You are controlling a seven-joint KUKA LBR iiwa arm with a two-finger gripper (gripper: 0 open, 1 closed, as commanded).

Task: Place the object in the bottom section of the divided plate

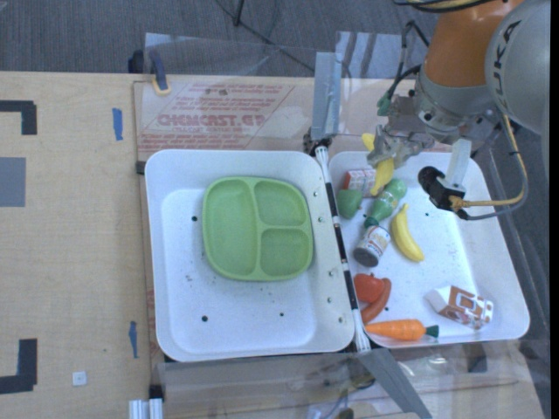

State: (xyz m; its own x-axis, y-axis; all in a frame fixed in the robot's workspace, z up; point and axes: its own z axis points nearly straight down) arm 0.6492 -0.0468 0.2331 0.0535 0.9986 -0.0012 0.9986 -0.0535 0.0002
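**Plate waiting, nothing moved across**

So far the job looks barely begun. The green plate (258, 229) lies in the left bin (175, 304) with all 3 sections bare, the bottom one included. Everything that could be "the object" sits in the right bin (502, 299).

The gripper (390, 149) hangs low over the far end of the right bin, above a small yellow piece (382, 176) that seems to be just under its tip. Whether it has hold of that piece, I cannot tell; the wrist hides the contact. If that is the pick, then the lift, the carry to the left and the drop into the bottom section are all left to do.

Counting what I can make out:
- 2 bins, 1 plate.
- 1 banana (405, 234), near the middle of the right bin.
- 1 bottle (379, 223), lying on its side beside the banana.
- 1 green lump (349, 202) by the divider.
- 1 red pepper (372, 292).
- 1 carrot (397, 329) at the near edge.
- 1 small carton (463, 305) in the near right corner.
- 1 can (357, 180) by the yellow piece.
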